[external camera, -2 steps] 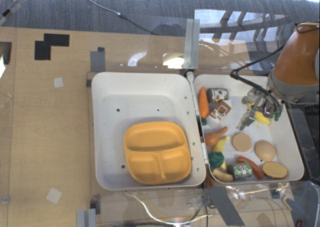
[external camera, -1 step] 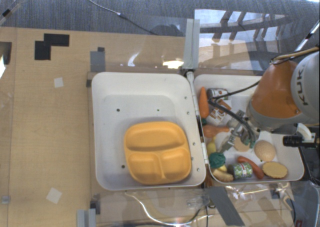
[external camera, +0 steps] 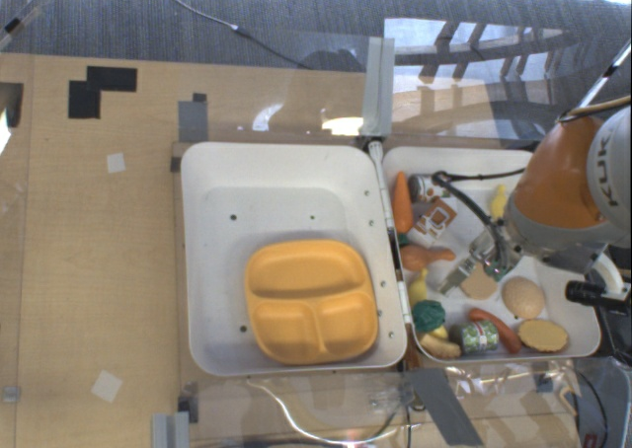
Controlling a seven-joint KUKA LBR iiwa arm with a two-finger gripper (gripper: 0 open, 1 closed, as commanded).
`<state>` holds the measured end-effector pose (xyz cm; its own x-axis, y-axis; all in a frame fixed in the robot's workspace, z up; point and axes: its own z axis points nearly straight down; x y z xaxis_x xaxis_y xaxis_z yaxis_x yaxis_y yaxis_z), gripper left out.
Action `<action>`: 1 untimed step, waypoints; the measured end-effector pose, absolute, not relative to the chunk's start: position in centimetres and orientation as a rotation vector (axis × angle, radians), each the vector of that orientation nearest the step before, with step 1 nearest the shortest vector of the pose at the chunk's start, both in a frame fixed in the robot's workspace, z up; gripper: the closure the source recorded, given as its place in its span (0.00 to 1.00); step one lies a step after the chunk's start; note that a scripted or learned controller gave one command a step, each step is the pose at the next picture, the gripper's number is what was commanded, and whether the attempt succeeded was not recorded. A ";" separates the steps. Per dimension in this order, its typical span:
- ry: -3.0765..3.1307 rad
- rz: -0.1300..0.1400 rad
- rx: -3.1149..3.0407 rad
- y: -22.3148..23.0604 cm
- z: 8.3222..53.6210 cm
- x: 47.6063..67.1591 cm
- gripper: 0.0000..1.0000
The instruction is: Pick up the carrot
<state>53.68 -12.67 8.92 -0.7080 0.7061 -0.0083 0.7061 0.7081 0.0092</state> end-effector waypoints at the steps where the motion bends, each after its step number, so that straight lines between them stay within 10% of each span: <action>1: 2.885 0.004 1.207 -15.0 13.6 58.7 0.00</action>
<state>58.66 -15.01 13.60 -0.7020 0.7121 -0.0117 0.7121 0.7021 0.0078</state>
